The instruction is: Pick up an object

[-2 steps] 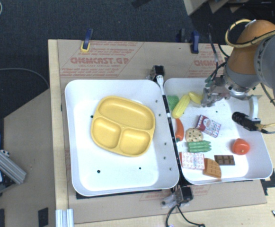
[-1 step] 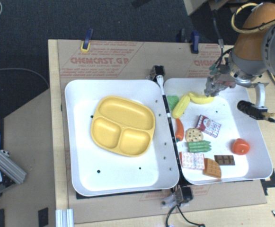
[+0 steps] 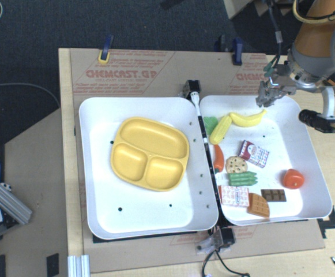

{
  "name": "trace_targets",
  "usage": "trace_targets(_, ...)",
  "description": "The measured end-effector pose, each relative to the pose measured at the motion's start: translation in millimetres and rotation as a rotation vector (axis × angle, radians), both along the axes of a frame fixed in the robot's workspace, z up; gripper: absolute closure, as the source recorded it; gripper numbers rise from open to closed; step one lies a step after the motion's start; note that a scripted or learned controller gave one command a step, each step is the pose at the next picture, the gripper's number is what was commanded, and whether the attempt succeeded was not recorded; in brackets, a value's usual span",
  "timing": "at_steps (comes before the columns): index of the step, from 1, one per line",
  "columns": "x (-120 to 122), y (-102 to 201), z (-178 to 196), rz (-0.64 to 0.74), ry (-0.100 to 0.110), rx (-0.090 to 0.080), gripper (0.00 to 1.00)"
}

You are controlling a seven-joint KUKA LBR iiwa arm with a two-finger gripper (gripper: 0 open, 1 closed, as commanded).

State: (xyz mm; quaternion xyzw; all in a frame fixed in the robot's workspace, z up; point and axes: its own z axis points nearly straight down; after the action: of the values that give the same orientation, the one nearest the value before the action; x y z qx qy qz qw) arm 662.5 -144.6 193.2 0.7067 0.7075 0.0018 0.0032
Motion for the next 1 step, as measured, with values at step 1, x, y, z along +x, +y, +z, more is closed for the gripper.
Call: trace_targets(1, 1.0, -0.1, 34.0, 0.0, 0.002, 0.0, 1.0)
